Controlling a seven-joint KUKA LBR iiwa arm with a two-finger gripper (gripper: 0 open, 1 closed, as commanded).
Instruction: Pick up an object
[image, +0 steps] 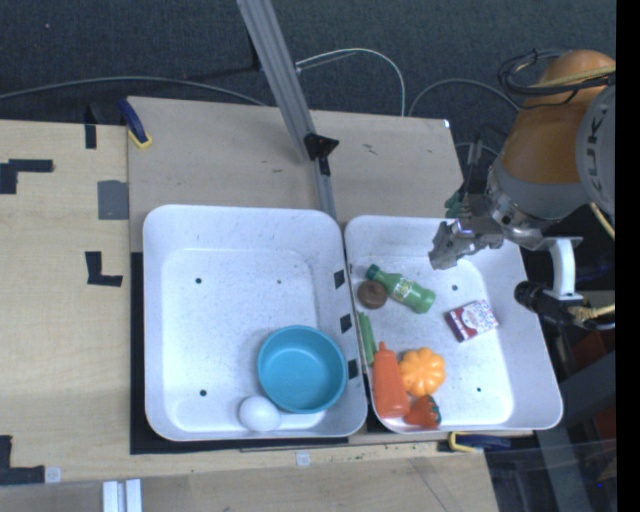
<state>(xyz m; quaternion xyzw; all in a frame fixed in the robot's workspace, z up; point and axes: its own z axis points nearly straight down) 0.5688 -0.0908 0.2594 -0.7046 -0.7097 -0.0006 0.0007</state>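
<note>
Gripper (452, 248) hovers over the right bin (520, 400), jaw state indiscernible; nearest green bottle (403, 289) looks light, rigid, slippery: grasp mid-body.

Arm body: you see a rounded grey casing with a broad orange band (545, 140).
Cables: black loops on top.
Pincer (452, 247): small grey metal block.

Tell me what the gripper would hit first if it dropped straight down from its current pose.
Probably bare floor of the right bin: the gripper hangs over its upper part, with the green bottle lower-left and the small red carton below. Depth is uncertain.
</note>
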